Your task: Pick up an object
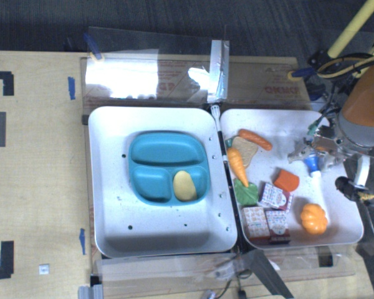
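Observation:
The right bin (346, 232) holds several toy foods: a carrot (238, 166), an orange sausage-shaped piece (255, 139), a tan bread slice (244, 151), a green piece (247, 194), a red-orange block (287, 180), small printed cartons (273, 196) and a round orange fruit (313, 218). My gripper (311, 154) hangs low over the bin's right half, right of the block and above the orange fruit. A small blue-and-white piece (312, 166) shows just under it. I cannot make out whether anything is held.
The left bin (106, 217) bears a blue divided tray (165, 157) with a yellow oval item (184, 185) in its lower right compartment. The arm's orange band (364, 104) and cables crowd the right edge. A clear plastic sheet (149, 76) lies behind the bins.

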Robot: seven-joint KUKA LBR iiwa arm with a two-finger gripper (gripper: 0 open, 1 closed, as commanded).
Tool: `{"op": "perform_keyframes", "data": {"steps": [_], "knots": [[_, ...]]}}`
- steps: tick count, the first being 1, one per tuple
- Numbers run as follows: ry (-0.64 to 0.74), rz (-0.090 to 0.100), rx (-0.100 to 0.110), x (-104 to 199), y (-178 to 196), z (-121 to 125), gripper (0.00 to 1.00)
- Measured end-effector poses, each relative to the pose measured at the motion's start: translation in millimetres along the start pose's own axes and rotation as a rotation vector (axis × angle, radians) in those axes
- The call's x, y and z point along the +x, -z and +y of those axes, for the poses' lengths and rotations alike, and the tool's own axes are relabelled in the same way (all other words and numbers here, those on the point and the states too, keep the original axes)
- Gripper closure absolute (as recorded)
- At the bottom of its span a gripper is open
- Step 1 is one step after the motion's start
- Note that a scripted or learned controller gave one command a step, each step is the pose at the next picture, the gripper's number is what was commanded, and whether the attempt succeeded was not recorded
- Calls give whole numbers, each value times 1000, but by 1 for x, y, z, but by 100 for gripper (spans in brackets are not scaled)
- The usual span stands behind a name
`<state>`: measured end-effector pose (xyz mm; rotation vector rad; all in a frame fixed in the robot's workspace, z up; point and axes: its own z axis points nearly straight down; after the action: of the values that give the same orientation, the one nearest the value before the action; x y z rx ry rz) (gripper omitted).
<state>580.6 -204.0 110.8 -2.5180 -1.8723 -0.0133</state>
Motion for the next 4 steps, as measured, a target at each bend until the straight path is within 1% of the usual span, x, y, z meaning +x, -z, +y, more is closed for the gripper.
{"op": "perform_keyframes", "data": {"steps": [1, 2, 3, 4], "knots": [[204, -8, -2, 3, -24, -34, 0], [202, -9, -9, 3, -12, -32, 100], [84, -9, -2, 21, -24, 54, 100], [87, -3, 0, 25, -24, 53, 0]]}}
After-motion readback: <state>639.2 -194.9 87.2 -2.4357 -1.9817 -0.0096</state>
